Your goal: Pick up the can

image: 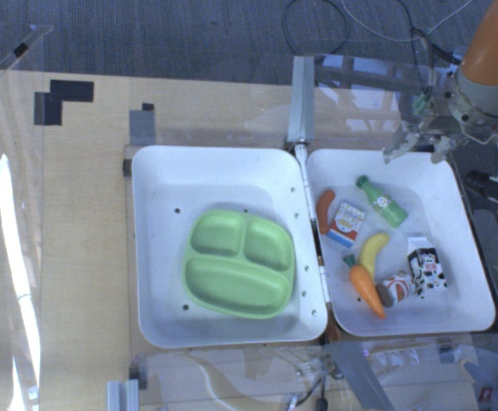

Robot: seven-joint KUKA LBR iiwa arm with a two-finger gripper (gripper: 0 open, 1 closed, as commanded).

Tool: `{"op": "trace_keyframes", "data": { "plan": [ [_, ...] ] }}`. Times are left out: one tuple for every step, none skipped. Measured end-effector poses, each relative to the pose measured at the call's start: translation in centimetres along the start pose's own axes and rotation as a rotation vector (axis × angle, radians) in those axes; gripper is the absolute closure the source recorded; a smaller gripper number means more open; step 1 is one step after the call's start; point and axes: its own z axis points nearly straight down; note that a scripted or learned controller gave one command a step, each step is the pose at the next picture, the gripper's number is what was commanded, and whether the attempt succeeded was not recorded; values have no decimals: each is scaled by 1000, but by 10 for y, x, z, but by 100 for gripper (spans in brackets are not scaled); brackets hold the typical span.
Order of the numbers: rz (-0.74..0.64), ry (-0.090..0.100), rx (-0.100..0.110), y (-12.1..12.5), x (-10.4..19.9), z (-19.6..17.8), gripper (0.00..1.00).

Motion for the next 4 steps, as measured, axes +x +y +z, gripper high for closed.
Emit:
{"op": "trace_keyframes", "data": {
  "plan": [
    [0,0,0,0,0,0,0],
    [0,0,0,0,0,0,0],
    [0,0,0,0,0,0,0],
    [28,-1,-5,25,-6,19,0]
  ]
}}
